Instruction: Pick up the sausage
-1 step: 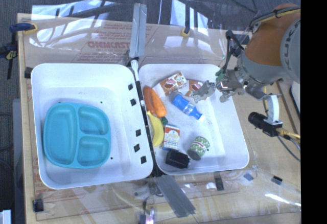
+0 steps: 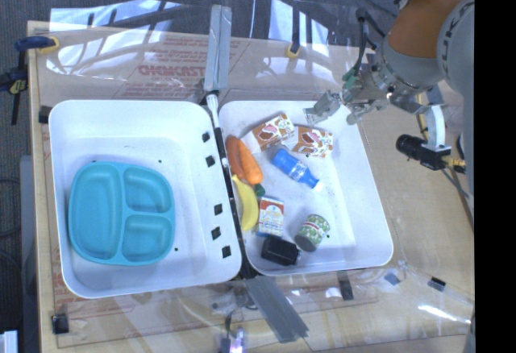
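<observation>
The arm (image 2: 435, 13) reaches in from the right, and its gripper (image 2: 324, 110) hangs over the far right corner of the right bin (image 2: 367, 206). The jaws stand a little apart with nothing between them.

Taking the blue bottle (image 2: 293, 167) as the landmark — it lies tilted near the middle of the right bin — the sausage (image 2: 243, 159) is to its left, an orange-red piece lying along the bin's left wall. The gripper is up and to the right of the bottle, well apart from the sausage.

Just beyond the bottle sit 2 small printed packs: 1 (image 2: 272, 131) up and to its left, 1 (image 2: 312, 140) up and to its right. A banana (image 2: 247, 205) lies below and left of the bottle, touching the sausage's near end. A small carton (image 2: 271, 217) stands below the bottle, just beside the banana. A green-topped can (image 2: 313, 231) lies below and slightly right of the bottle, and a black block (image 2: 279, 251) sits just left of that can, near the bin's front edge.

Far left of the bottle, the left bin (image 2: 64, 126) holds a blue tray (image 2: 121, 213) with 3 compartments.
</observation>
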### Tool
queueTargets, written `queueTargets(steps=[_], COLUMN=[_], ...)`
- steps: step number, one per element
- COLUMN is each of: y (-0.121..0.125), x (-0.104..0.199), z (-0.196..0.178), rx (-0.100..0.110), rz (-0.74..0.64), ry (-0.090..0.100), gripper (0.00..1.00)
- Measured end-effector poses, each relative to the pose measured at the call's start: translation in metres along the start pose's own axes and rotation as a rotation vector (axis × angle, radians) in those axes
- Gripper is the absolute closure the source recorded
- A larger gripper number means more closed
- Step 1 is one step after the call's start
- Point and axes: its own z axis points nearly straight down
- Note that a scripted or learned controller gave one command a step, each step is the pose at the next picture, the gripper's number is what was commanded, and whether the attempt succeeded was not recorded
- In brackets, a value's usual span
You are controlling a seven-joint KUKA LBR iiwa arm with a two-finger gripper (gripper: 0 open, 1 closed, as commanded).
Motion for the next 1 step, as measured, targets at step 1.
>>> queueTargets(steps=[1], y=[0.0448], x=[-0.0016], z=[0.068], rx=[0.002], rz=[0.037], ry=[0.0], gripper=[0.0])
